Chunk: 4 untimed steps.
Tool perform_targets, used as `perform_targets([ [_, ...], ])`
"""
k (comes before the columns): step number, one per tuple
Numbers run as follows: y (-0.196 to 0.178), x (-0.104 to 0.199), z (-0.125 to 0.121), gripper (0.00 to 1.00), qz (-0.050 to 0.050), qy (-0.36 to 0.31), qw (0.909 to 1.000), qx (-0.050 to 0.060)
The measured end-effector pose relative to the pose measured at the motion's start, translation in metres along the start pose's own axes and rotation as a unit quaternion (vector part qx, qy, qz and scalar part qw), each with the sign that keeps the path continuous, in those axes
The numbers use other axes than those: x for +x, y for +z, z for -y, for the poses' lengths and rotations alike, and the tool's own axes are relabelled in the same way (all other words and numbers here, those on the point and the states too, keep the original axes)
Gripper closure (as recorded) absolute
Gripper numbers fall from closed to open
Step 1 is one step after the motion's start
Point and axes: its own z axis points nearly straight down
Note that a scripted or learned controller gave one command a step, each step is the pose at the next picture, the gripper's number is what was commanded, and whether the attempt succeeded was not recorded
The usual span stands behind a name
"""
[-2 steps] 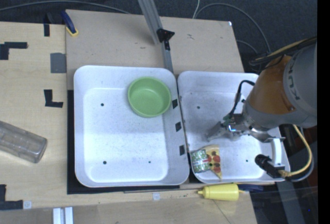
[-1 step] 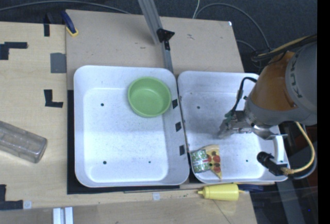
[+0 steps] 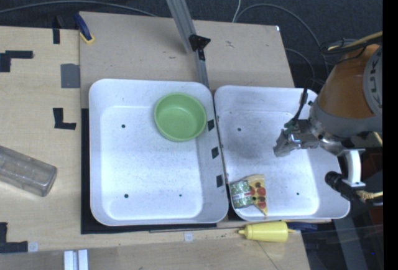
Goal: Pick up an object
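The table (image 3: pixel 249 54) is carrying two bins. In the left bin (image 3: pixel 112 200) a green bowl (image 3: pixel 180 116) is sitting mouth up. The pincer (image 3: pixel 287 144) is hanging over the right bin (image 3: pixel 305 200) — its spread I cannot tell. A packet (image 3: pixel 249 193) is lying at the near-left corner, long axis tilted, and a yellow bottle (image 3: pixel 268 232) is lying outside — nozzle pointing left.

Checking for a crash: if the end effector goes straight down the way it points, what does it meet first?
Probably the bare floor of the right bin, under the end effector; the snack packet lies well clear. Depth is uncertain.
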Motion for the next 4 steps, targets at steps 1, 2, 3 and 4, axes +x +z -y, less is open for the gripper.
perform_targets([
  [1,-0.056,0.000,0.008,1.00,0.000,0.000,1.0000,0.000],
  [2,-0.109,0.000,0.007,1.00,0.000,0.000,1.0000,0.000],
  [3,-0.094,0.047,-0.017,1.00,-0.001,-0.002,1.0000,0.003],
  [4,-0.076,0.098,-0.029,1.00,-0.001,-0.003,1.0000,0.004],
])
